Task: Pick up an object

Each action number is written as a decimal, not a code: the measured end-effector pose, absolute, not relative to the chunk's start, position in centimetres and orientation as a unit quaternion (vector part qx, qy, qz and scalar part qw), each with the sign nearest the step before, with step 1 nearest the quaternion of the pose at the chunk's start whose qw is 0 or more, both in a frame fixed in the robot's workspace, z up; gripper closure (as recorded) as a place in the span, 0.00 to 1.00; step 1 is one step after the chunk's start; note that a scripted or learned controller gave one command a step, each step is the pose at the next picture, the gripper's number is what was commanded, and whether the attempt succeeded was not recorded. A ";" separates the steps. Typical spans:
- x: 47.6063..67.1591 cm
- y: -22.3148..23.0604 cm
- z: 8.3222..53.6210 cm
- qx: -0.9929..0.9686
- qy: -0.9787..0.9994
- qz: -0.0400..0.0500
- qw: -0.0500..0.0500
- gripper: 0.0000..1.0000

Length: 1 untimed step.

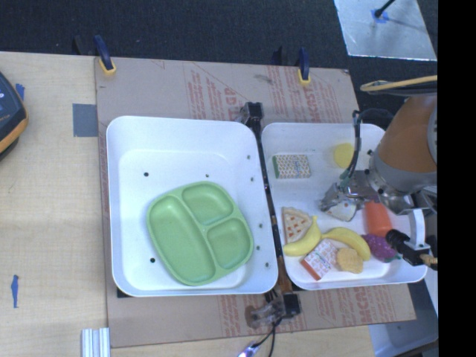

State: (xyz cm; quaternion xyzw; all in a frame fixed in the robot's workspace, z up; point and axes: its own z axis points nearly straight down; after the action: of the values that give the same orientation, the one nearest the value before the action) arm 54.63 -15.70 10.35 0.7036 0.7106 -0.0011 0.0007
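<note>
Nearest the camera, at the bottom edge, a small metal clamp (271, 311) with a wire sits on the brown cardboard sheet (193, 88) between the two bins; a ribbed metal bracket (95, 341) lies further left on the wooden bench (44, 236). Going left to right: orange-and-black device (9, 114) at the bench's far left edge, grey tape patch (84, 120) beside the left bin (126, 136). Left bin holds a green divided plate (199, 232), three compartments, lying flat in the bin's near half. Two blue-and-yellow clips (103, 56) pin the cardboard's back edge. Right bin (297, 131) carries the candidate objects: a patterned card/box (291, 166) toward the back left; a watermelon-slice toy (296, 222) near the left wall; a banana (306, 242) touching it, a second banana (351, 239) just right of that; a red-and-white packet (321, 259) at the front; a small orange round item (348, 259) touching the packet; a yellow lemon-like item (343, 155) toward the back; an orange carrot-like piece (377, 217); a purple item (381, 248) at the front right. The gripper (343, 199) is low in the right bin, over a pale item (343, 212), between the lemon and the bananas; whether it is apart or together cannot be told, parts too cluttered. Arm with orange band (405, 134) comes in from the right, covering the bin's right side.
</note>
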 end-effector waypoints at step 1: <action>60.1 -10.1 14.4 0.705 0.709 -0.001 -0.001 1.00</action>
State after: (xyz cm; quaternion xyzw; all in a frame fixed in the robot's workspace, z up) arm 60.10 -10.11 14.41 0.7052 0.7090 -0.0007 -0.0009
